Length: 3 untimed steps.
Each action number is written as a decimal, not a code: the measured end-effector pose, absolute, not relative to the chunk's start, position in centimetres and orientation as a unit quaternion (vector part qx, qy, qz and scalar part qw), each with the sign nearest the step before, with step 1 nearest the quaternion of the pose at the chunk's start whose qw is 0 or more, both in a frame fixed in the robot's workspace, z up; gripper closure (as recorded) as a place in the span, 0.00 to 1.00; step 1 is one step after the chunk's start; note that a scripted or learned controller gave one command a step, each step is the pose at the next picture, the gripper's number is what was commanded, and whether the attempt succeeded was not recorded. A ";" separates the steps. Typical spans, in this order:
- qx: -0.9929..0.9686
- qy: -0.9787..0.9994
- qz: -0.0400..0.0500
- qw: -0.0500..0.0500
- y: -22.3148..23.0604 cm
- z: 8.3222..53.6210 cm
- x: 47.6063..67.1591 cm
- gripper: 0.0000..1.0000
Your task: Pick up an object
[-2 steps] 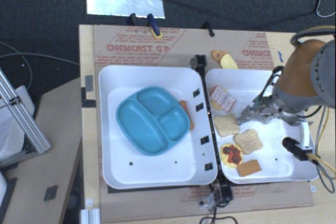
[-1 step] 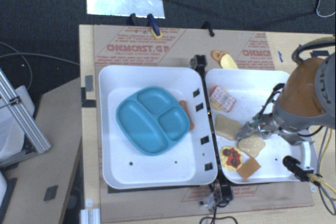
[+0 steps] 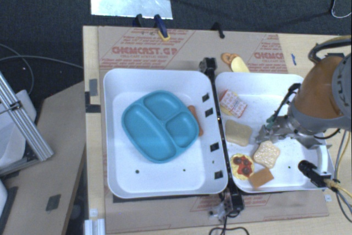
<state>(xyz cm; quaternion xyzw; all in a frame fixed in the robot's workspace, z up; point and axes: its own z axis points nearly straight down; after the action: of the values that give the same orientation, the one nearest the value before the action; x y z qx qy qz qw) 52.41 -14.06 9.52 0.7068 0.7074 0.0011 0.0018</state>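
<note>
Over the right-hand bin [image 3: 258, 88], the arm [image 3: 324, 99] reaches in from the right with its end effector [image 3: 270, 130] lowered among the food items, and I cannot tell how it is set or whether it has hold of anything; that part is too small and dark to read. It sits just above a square cracker [image 3: 267, 154] and just beside a pale slice of bread [image 3: 238, 132], and looks to be touching or nearly touching the cracker's upper edge, though contact is uncertain. Nearby lie a red-and-white patterned packet [image 3: 232, 103] toward the bin's far side, a small pizza-like piece [image 3: 242, 164] and a brown block [image 3: 260, 177] at the near edge. All 5 items appear to rest flat on the bin floor, so by my judgement the pick is not yet done: the approach and descent look complete, while closing on an object and lifting it remain. The left bin [image 3: 118, 118] carries a blue divided plate [image 3: 159, 125] with a sausage-like piece [image 3: 195, 120] along its right side. A yellow banana-shaped toy [image 3: 239, 65] lies on the tabletop [image 3: 181, 44] beyond the bins.
</note>
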 end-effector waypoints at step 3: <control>0.703 0.711 0.003 0.000 8.5 26.7 54.0 1.00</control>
<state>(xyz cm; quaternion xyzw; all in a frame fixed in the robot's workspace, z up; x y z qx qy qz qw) 54.02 8.47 26.65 0.7031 0.7111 0.0027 -0.0004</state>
